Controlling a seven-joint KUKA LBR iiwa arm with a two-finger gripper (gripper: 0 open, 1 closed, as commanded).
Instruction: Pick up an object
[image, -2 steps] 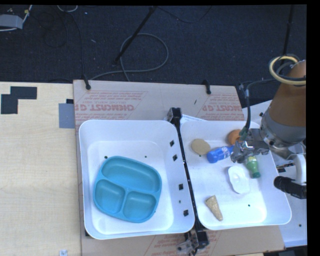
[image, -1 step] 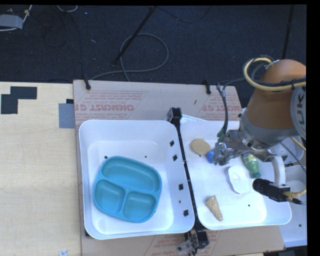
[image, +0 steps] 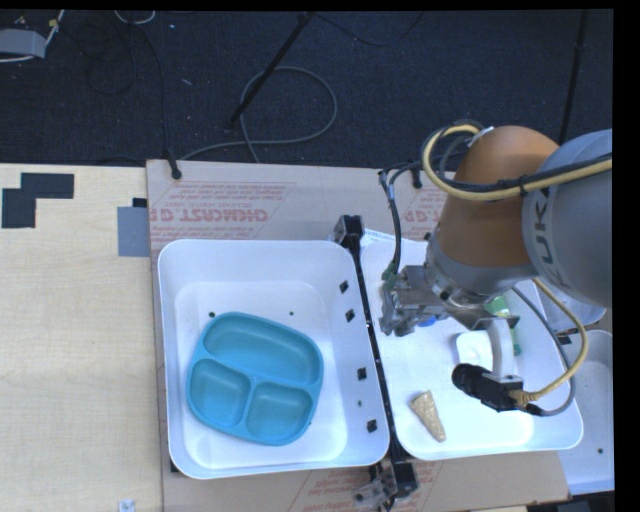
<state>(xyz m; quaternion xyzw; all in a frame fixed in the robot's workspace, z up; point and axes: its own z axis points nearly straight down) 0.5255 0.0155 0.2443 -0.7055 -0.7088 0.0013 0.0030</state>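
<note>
Nearest the camera, a tan cone-shaped piece (image: 428, 415) is seen lying alone on the floor of the right bin (image: 560, 436). Beside it, in the left bin (image: 250, 262), a blue divided plate (image: 256, 378) is laid flat, well apart from the arm (image: 500, 200). Farther back in the right bin a small white object (image: 474, 348) is partly hidden by the robot, with a green item (image: 500, 305) just beyond it. The gripper (image: 398, 308) is held low over the right bin's left side, close to the wall between the bins. Nothing is seen held in it, and whether it is released or clenched cannot be told. The step in hand is judged to be the reach toward a grasp, with no object yet lifted. For the next move, one target must be chosen, the gripper centred over it, and a firm closure made before any lift.
</note>
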